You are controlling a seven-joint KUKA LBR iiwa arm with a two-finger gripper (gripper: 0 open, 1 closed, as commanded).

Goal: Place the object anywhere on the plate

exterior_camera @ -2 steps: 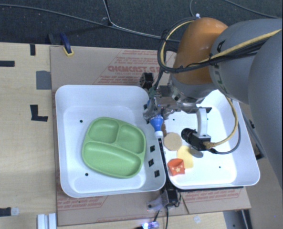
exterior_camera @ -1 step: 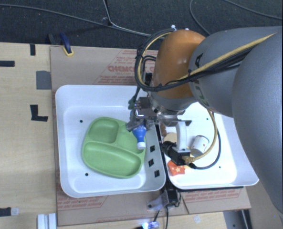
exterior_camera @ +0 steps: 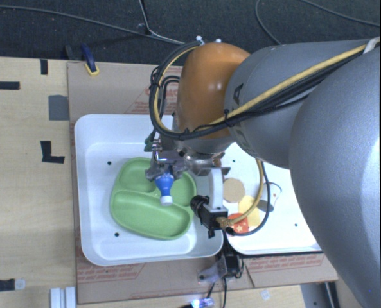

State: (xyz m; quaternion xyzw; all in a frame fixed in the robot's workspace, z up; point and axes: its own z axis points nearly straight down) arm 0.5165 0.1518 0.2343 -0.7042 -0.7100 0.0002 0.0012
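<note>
A green plate (exterior_camera: 148, 213) with divided sections lies in the left white bin (exterior_camera: 90, 172). My gripper (exterior_camera: 166, 171) hangs over the plate's upper right part, below the orange wrist band. A small blue object with a white tip (exterior_camera: 166, 190) sits between its fingers and points down at the plate. The white tip is just above or touching the plate's surface; I cannot tell which. The arm hides the plate's far right rim.
The right white bin (exterior_camera: 286, 239) holds a tan round piece (exterior_camera: 234, 188), a yellow item (exterior_camera: 249, 207) and a red item (exterior_camera: 239, 225) near its left wall. A black bracket (exterior_camera: 206, 215) on the arm hangs over the divide between the bins. Cables run along the arm.
</note>
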